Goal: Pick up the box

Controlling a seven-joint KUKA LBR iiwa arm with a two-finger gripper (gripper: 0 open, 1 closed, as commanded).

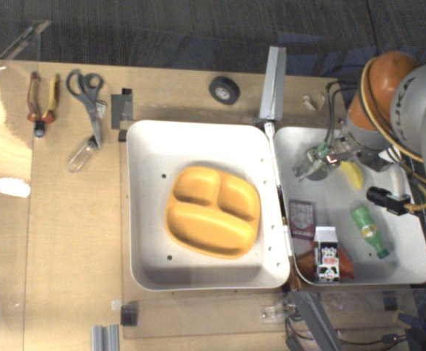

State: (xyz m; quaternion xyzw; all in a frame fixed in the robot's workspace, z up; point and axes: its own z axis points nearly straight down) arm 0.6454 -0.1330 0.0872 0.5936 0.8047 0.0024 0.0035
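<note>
The box (326,253) is a small white carton with red and black print. It lies near the front left corner of the right bin (410,269). My gripper (308,165) hangs over the back left part of that same bin, pointing left and down. It is well behind the box and apart from it. Nothing shows between the gripper and the bin floor beneath it.
A dark flat packet (301,219) lies just behind the box. A green bottle (369,231) lies to its right, and a yellow item (353,175) sits beside the gripper. The left bin (143,196) holds a large yellow loaf-shaped object (214,210). Scissors (90,101) and pliers (39,101) lie on the bench.
</note>
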